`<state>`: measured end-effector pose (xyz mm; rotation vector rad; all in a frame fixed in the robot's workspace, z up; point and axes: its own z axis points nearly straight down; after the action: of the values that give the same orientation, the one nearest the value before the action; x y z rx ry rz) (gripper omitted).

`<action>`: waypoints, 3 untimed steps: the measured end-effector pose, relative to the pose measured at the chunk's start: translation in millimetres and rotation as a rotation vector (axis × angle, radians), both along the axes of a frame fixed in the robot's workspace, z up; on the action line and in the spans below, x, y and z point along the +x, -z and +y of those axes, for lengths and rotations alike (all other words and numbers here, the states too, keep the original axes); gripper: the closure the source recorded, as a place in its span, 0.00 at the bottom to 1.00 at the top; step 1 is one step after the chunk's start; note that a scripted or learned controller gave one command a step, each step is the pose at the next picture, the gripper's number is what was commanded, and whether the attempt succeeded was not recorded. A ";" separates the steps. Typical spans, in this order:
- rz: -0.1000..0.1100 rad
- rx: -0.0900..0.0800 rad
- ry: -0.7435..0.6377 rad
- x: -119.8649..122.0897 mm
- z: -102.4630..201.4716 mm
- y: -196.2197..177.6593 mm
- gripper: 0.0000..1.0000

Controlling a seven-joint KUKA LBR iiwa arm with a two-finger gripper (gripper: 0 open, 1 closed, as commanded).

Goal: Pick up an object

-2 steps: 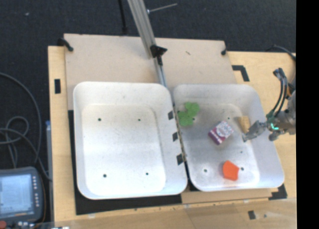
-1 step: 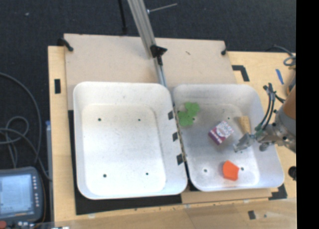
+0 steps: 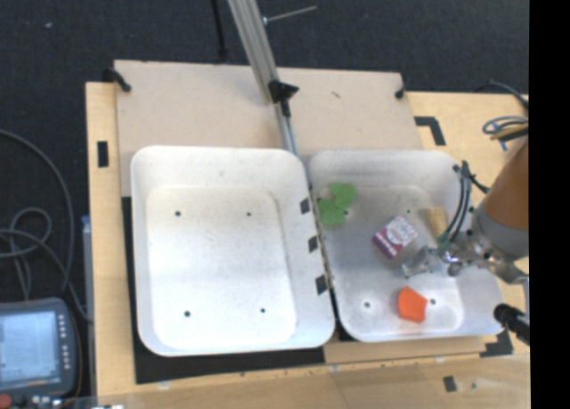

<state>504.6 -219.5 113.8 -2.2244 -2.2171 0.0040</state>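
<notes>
The right bin (image 3: 383, 167) holds a green object (image 3: 336, 203) near its left wall, a small purple and white box (image 3: 395, 236) in the middle, an orange block (image 3: 411, 305) near the front, and a tan piece (image 3: 435, 218) toward the right. My gripper (image 3: 422, 264) reaches in from the right and sits low in the bin. It is just right of and below the purple box and above the orange block. Nothing shows held between its fingers.
The left bin (image 3: 223, 251) lies beside the right one, with a divider edge (image 3: 316, 238) between them. A slanted metal pole (image 3: 254, 37) rises from the back of the bench. Cables (image 3: 463, 198) hang by the arm at the right.
</notes>
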 end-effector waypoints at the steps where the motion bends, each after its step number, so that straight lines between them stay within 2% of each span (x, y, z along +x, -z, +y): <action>1: -0.002 -0.001 0.001 0.1 -1.2 13.4 0.00; 2: -0.008 -0.002 0.006 1.4 -2.4 1.5 1.00; 3: -0.011 -0.002 -0.007 9.9 4.2 -54.2 1.00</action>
<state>514.5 -215.3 168.0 -2.2229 -2.2314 -0.0053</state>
